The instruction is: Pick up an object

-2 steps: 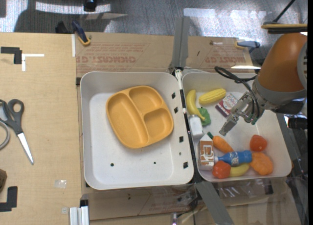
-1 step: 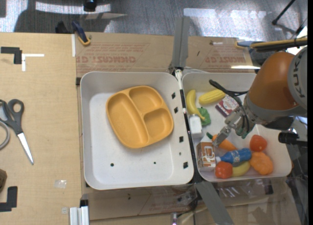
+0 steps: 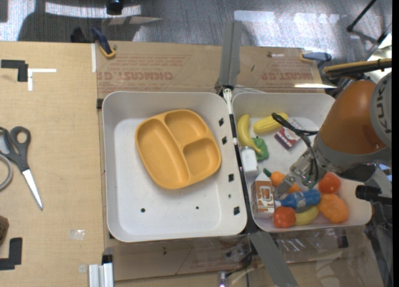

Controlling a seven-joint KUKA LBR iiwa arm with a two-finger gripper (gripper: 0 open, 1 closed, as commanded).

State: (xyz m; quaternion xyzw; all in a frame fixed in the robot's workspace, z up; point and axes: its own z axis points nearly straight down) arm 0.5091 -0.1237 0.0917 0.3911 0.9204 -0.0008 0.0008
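My gripper [image 3: 292,181] reaches down into the right bin [image 3: 324,103] from the right, under the arm's orange band. Its tip is low among a cluster of toy foods. A small orange piece [image 3: 277,178] lies just to its left. A blue item [image 3: 300,199] lies directly below it and a red-orange fruit [image 3: 329,183] to its right. The gripper touches or nearly touches these. Nothing is visibly lifted.
The right bin also holds a banana [image 3: 242,131], a yellow item [image 3: 272,123], a green piece [image 3: 259,148], a white block [image 3: 249,160], a red-white box [image 3: 287,137], a brown carton [image 3: 264,196], a red tomato [image 3: 283,217] and an orange fruit [image 3: 335,208]. The left bin [image 3: 118,173] holds an orange divided plate [image 3: 179,148]. Scissors [image 3: 22,161] lie on the bench at left.
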